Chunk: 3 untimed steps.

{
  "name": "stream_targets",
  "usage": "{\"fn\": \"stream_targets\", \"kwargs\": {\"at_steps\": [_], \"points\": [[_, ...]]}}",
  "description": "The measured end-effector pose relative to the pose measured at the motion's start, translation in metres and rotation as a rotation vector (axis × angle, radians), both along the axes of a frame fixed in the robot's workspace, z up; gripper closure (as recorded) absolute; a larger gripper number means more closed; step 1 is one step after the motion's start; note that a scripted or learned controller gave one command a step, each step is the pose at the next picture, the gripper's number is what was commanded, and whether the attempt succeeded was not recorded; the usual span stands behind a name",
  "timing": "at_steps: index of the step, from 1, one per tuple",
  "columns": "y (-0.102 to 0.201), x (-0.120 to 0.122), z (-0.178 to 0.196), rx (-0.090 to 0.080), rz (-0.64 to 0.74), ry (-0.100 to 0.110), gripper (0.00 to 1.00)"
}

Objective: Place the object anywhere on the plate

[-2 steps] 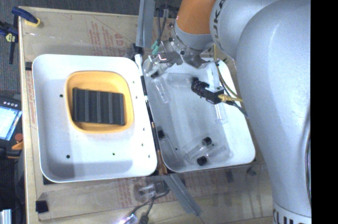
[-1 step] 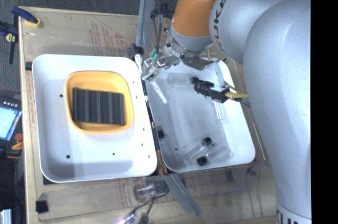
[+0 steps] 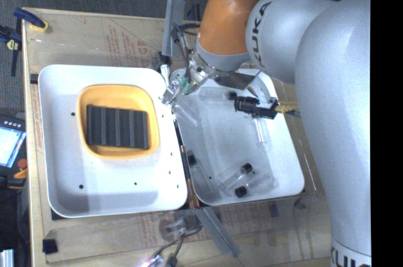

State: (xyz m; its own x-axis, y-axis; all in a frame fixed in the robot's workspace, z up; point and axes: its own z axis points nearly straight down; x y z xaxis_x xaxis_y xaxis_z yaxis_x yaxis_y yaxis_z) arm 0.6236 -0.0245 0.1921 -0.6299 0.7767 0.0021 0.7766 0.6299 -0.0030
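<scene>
Yellow plate in L bin — fingers over R bin corner.

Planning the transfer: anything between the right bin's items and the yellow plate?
Only the bins' adjoining rims stand between. The gripper is above that edge. A dark ridged insert covers the middle of the plate.
</scene>
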Motion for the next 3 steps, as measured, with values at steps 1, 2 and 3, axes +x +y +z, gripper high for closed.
{"fn": "stream_targets", "kwargs": {"at_steps": [1,2,3], "points": [[0.023,-0.002,-0.001,0.001,0.12,0.003,1.0],[0.049,-0.014,-0.001,0.0,0.188,0.002,1.0],[0.049,-0.014,-0.001,0.0,0.187,0.002,0.0]]}}
